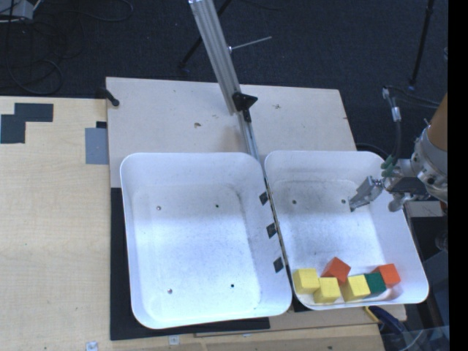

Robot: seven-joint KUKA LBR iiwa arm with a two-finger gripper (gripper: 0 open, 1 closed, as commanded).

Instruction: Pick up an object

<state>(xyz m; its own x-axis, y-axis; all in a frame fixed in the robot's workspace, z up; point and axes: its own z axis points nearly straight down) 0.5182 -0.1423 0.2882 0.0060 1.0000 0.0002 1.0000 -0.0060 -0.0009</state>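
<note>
My arm reached in from the right, tool [369, 194] low over the right bin [380, 229], apparently spread and holding nothing. Yellow, red, green and orange blocks [345, 279] sat clustered at its near edge.

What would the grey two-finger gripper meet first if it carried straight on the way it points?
Probably the bare floor of the right-hand shallow white bin: the gripper points down-left, away from the coloured blocks. Depth is unclear.

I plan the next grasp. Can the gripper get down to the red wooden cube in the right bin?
Probably yes: the red wooden cube lies uncovered, top free, though yellow cubes crowd its sides.
</note>
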